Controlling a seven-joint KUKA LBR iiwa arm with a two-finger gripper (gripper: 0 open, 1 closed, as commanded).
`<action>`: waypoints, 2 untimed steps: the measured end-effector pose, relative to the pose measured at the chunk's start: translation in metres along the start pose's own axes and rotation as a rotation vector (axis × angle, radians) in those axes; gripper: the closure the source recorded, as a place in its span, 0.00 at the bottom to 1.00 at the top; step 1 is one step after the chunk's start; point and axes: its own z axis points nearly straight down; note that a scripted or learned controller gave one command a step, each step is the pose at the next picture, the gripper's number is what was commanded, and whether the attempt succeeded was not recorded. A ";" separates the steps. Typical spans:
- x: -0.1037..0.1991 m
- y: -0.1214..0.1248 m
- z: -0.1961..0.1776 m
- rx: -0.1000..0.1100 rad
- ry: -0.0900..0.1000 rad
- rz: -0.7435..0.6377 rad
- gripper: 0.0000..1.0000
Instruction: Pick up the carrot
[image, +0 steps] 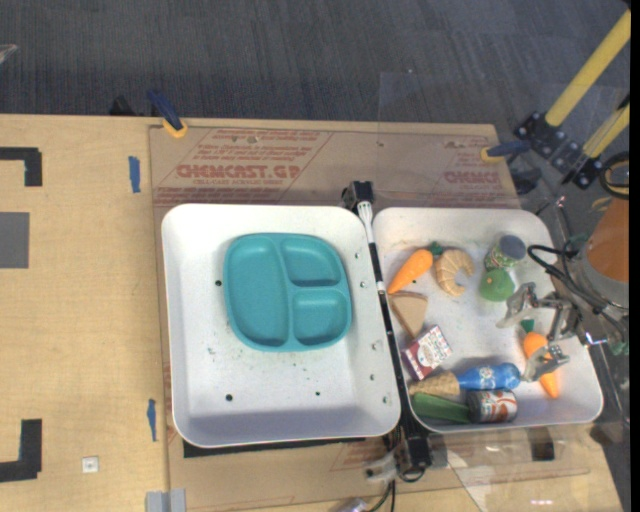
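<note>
An orange carrot (412, 268) with a green top lies in the right bin (585, 405), near its upper left corner and beside a croissant-like bread (455, 270). A second, smaller orange carrot-like piece (546, 368) lies at the bin's right side. My gripper (538, 330) hangs over that right side, just above the small orange piece. Its fingers (518, 303) look spread apart and open. The small orange piece sits partly under the lower finger, and I cannot see any grip on it.
The right bin also holds a green round item (496, 285), a grey lid (511, 246), a tan wedge (410, 312), a pink packet (431, 350), a blue bottle (487, 378), a can (491, 405) and a dark green vegetable (438, 407). A teal divided plate (288, 290) sits in the left bin (200, 390).
</note>
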 end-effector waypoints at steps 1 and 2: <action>0.029 -0.017 0.040 0.004 -0.013 -0.131 0.00; 0.026 -0.018 0.040 0.012 -0.018 -0.484 0.00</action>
